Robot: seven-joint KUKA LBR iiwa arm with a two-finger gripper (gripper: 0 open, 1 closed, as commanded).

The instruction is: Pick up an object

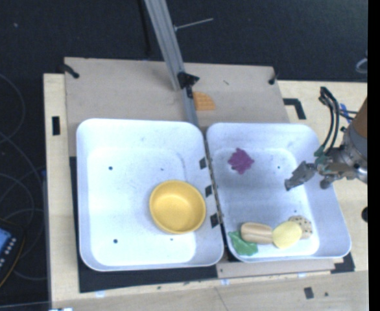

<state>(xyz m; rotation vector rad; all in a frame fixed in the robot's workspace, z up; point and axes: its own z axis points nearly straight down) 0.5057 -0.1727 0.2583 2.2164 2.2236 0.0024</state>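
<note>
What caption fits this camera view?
Gripper poised over the right bin near a purple object; yellow bowl sits in the left bin.

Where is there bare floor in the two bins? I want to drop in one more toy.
Left bin: bare all around the yellow bowl, widest toward the far and left walls. Right bin: bare in the middle, between the purple piece and the gripper. Its near edge is crowded by the toys.

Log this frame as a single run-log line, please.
phase: approach | gripper: over right bin, right side, holding nothing | purple object: right bin | yellow bowl: left bin
</note>
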